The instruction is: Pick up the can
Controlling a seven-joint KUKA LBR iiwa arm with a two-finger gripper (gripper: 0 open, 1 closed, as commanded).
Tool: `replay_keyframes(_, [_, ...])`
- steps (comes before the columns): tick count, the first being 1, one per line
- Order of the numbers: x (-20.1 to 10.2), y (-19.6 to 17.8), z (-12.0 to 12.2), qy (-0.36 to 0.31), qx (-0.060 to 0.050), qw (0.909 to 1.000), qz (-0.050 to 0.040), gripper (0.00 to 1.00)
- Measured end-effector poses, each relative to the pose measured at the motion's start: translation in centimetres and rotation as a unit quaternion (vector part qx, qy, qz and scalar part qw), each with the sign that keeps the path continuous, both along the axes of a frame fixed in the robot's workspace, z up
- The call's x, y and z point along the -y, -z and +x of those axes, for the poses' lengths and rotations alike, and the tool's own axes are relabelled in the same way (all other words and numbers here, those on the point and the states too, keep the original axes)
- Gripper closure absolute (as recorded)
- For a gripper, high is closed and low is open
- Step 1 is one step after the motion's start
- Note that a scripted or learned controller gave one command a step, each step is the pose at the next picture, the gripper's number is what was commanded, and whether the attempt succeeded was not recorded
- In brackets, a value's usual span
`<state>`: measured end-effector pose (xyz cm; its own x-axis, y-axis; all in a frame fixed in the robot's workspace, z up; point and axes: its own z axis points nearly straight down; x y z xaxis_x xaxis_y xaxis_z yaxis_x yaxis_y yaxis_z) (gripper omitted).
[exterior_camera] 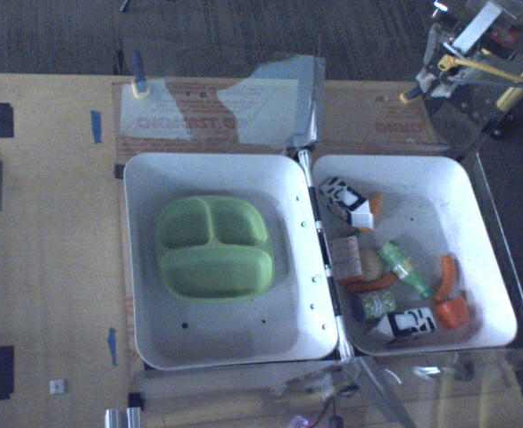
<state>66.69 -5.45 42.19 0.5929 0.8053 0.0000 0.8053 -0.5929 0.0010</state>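
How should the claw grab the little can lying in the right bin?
I'd come straight down from above and pinch the can across its round middle. It seems to lie on its side, with a red pepper and a black-and-white carton close by, so a sideways approach looks crowded.

Faded red lettering runs across the cardboard sheet [199, 123] behind the bins, too washed out to read for sure; the same print on the cardboard [395, 125] at right, letters not legible either
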Motion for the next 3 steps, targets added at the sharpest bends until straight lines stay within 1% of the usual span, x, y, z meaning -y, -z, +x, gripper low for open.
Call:
replay_keyframes(1, [-7.3,-1.3,0.0,0.142,0.000,0.9898,0.0003,1.00])
replay_keyframes(2, [-12.9,-1.3,-0.7,0.200,0.001,0.9798,0.0013,1.00])
replay_keyframes(3, [-12.9,-2.3,-0.6,0.201,0.002,0.9796,0.0020,1.00])
